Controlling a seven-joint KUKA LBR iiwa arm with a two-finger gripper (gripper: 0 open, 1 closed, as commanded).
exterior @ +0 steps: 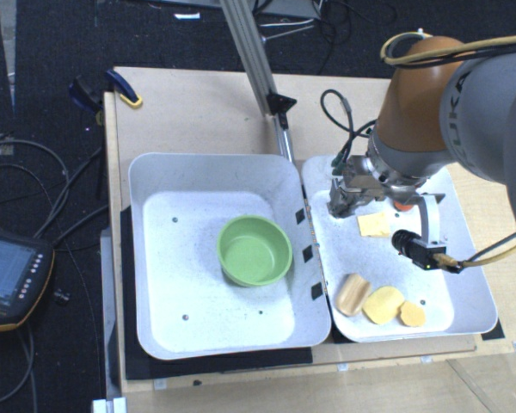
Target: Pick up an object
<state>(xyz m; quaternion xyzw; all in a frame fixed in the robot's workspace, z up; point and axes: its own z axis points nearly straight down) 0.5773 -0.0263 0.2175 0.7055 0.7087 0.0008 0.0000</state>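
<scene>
End effector [342, 198], right of centre in your frame, hangs low over the right bin [473, 312] beside a flat pale yellow block [375, 224]; you cannot tell how it is set. Three rounded pieces, a tan roll [353, 293] and two yellow lumps [383, 305], lie clustered at lower right, within reach for picking. A smooth green bowl [255, 249] sits mid-frame in the left bin [155, 231], likely for variety.

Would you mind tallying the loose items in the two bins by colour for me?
Green: 1, the bowl in the left bin.
Yellow or tan: 4, the pale block, tan piece, round yellow piece and small orange-yellow piece in the right bin.
Total: 5
</scene>
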